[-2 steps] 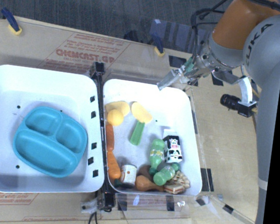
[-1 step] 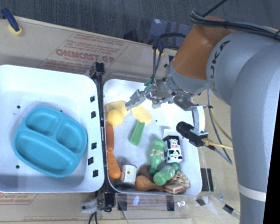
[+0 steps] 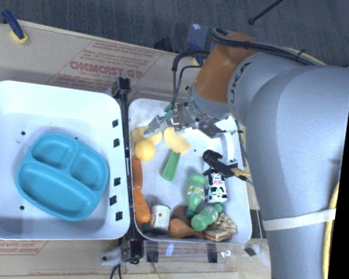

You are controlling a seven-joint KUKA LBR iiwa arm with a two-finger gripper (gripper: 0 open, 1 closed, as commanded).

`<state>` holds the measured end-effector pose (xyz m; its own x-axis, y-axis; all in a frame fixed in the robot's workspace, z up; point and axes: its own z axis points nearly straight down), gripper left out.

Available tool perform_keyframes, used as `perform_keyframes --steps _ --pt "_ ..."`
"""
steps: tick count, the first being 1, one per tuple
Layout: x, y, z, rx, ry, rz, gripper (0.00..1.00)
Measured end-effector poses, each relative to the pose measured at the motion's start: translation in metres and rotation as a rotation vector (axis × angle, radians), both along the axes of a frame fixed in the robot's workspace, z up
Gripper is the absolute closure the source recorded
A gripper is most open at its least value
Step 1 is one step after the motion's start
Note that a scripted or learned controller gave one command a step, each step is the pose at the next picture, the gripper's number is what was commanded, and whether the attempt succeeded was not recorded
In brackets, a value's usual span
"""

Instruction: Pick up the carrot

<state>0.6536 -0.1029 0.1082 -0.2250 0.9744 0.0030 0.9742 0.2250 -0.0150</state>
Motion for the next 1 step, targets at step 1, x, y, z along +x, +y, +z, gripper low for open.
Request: perform_keyframes --steps 1 --pt "-0.0012 0.0018 -0.0156 0.002 -0.008 0.282 0.00"
